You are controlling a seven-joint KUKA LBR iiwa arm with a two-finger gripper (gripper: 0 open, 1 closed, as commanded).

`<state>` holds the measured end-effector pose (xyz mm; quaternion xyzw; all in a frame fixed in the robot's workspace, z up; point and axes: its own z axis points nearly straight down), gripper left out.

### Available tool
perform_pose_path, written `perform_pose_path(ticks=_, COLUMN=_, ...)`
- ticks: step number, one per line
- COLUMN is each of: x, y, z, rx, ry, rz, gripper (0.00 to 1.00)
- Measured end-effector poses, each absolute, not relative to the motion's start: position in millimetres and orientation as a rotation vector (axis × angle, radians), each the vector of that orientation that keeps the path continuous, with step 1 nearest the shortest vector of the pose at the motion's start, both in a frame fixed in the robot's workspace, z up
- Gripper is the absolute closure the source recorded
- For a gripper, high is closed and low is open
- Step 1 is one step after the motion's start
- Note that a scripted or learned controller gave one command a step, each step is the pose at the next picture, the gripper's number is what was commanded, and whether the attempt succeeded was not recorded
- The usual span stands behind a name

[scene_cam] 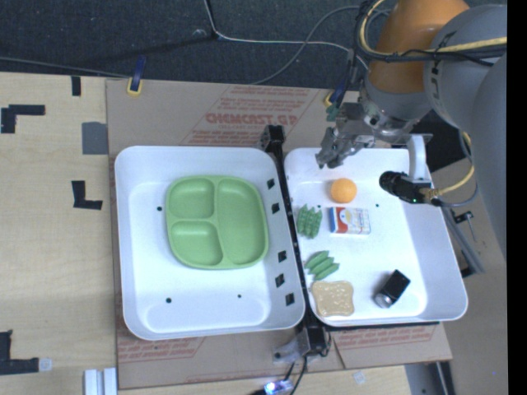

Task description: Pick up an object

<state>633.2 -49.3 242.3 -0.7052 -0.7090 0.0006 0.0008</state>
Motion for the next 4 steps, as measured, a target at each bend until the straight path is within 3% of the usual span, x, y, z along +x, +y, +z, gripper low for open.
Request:
perform_pose_path(ticks=3, x=632.6, y=100, z=244, rx=-2.216, ry=-2.226, rz=0.002, gripper=1.0)
perform_pose_path(ticks=4, x=632.5, y=98, z=245, rx=-2.218, ry=-2.223, rz=0.003, gripper=0.0)
